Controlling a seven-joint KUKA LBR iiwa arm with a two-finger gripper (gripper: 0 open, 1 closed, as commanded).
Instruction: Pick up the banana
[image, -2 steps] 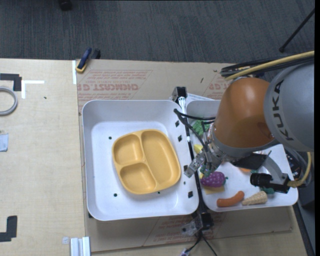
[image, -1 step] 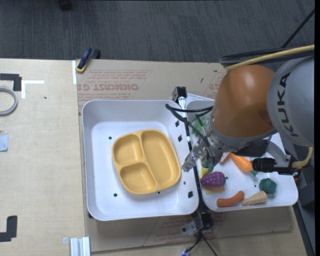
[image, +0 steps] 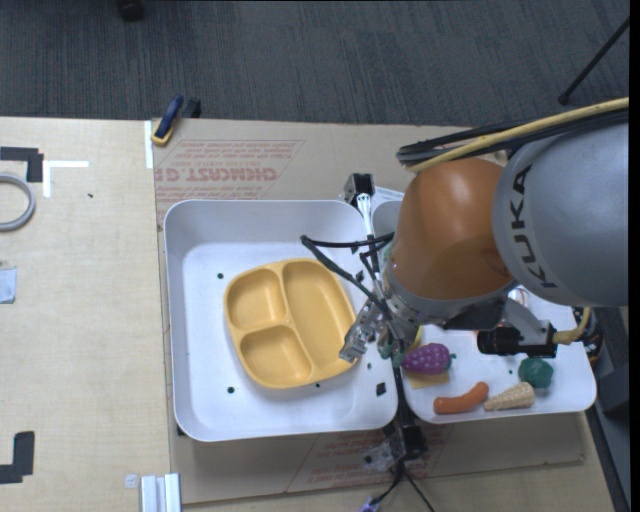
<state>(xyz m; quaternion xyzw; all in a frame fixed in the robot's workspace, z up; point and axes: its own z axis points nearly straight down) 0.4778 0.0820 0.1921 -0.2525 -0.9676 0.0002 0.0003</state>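
My gripper (image: 368, 340) hangs low over the seam between the two bins, just off the right edge of the yellow divided plate (image: 285, 322). A small yellow sliver (image: 411, 352) peeks out beside the purple grapes (image: 428, 360), just right of the gripper. It may be the banana, but the arm's orange band and wrist hide the rest. I see nothing held in the gripper.
The plate lies in the left bin (image: 190, 300). In the right bin (image: 565, 405) lie the grapes, an orange sausage-shaped toy (image: 460, 401), a waffle cone (image: 510, 397) and a green toy (image: 536, 372). The arm's body covers most of the right bin.
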